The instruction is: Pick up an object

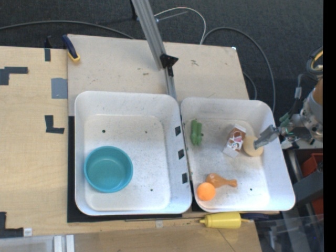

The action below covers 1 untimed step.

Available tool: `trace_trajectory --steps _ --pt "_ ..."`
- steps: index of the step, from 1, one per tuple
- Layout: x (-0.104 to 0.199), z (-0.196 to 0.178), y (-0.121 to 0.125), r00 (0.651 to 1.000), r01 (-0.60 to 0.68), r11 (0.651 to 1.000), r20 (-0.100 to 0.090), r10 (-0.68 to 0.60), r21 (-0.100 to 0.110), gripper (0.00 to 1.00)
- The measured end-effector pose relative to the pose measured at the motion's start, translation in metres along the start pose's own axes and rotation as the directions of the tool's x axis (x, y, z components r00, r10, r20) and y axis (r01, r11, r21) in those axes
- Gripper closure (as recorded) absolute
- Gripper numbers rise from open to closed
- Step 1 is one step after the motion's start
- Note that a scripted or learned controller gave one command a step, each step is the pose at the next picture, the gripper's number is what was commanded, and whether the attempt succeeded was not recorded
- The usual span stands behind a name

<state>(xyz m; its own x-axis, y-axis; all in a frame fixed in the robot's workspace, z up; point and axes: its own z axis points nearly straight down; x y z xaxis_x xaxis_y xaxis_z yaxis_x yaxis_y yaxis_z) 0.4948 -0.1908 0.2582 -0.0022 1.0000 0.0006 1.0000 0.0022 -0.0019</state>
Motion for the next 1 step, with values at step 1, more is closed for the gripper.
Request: trace_trajectory --steps 1 --pt "-0.0002 -0.0001 0.0 1.0 0.0 1.0 0.0 0.0 0.0 0.0"
